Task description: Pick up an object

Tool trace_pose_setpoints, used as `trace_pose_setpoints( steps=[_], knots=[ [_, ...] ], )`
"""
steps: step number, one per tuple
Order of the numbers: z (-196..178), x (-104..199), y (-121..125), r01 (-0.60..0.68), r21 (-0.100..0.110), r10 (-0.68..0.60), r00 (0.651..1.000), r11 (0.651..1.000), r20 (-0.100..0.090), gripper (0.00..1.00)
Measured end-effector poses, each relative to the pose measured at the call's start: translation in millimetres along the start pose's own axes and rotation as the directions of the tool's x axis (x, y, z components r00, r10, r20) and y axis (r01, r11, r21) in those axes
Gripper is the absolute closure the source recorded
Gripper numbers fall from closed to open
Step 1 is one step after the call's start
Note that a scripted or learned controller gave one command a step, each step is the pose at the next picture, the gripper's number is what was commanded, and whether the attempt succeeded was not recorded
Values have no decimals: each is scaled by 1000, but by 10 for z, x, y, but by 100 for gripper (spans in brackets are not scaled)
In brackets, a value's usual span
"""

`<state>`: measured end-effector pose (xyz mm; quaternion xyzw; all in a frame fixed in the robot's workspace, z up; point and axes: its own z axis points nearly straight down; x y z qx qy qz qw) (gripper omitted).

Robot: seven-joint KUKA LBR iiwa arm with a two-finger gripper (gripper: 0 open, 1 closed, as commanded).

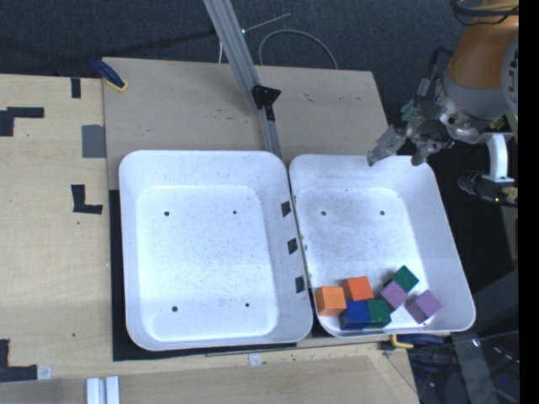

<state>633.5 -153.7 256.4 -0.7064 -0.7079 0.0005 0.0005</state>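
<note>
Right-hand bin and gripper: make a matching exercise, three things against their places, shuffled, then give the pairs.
Things:
1. gripper
2. cluster of coloured blocks
3. metal pole

Places:
A. near corner of the right bin
B. running from the top edge of the view down to the gap between the bins
C. above the right bin's far rim

Pairs: 1-C, 2-A, 3-B

White speckled bins (202,171); orange (330,299), blue (357,312), green (406,278) and purple (423,305) blocks; orange-banded grey arm (484,53).
</note>
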Motion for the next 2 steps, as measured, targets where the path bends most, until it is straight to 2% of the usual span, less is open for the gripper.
trace_pose_setpoints(
  steps=[1,2],
  knots=[
    [-944,-404,-556,-5,-8,5,1000,1000,4,0],
    [424,-217,-796,-1,8,1,1000,1000,-2,0]
  ],
)
